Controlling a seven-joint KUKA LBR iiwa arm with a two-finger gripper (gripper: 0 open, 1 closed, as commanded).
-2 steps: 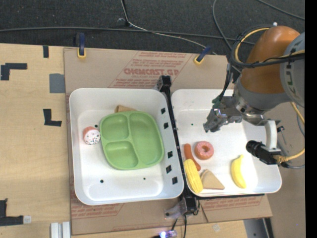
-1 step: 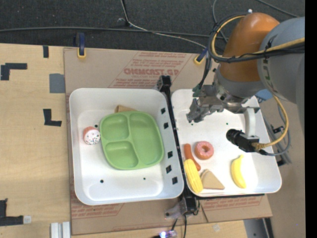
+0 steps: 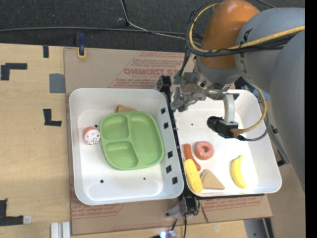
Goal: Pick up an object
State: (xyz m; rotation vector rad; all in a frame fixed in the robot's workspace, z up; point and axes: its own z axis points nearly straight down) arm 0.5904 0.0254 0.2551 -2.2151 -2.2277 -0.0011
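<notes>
The big green tray, hard smooth plastic, lies in the left bin. In the right bin near the front lie toy foods: corn, a curved banana, a flat sandwich wedge, a pink donut. They look light and slippery; I'd pinch the banana's middle. The gripper hangs by the divider; I cannot tell how its grip stands.

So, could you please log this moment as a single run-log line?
gripper: above right white bin, far-left corner | held: nothing visible | right bin: pink ring doughnut, yellow banana, yellow corn cob
</notes>
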